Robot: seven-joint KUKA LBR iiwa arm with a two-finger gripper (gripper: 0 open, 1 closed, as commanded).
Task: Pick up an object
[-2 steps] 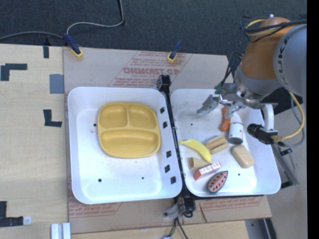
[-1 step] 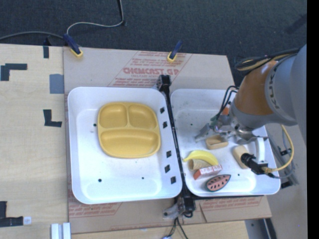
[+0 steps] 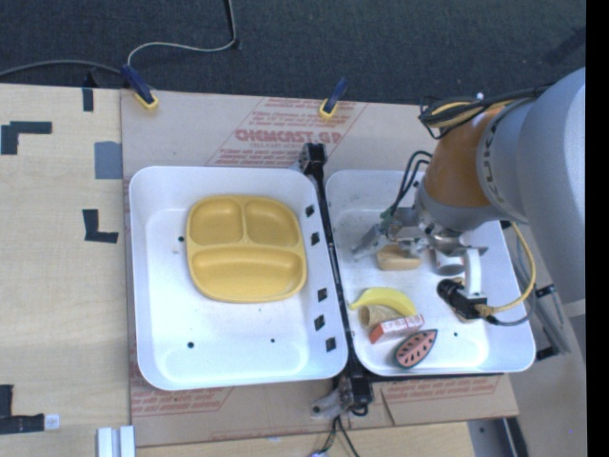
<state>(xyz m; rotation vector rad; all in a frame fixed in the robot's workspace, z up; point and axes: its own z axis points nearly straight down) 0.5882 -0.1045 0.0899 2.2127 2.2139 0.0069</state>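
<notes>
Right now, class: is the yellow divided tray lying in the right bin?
No, the yellow divided tray lies in the left bin.

- Left white bin, holding a yellow three-compartment plate lying flat toward its far side.
- Right white bin, touching the left one along a black seam.
- Brown cardboard sheet with red print, spread under both bins.
- Two yellow clamps on the sheet's far edge, left and middle.
- Thin black cable curling over dark floor beyond the bench.
- Pale wooden bench at left, marked with black tape pieces.
</notes>
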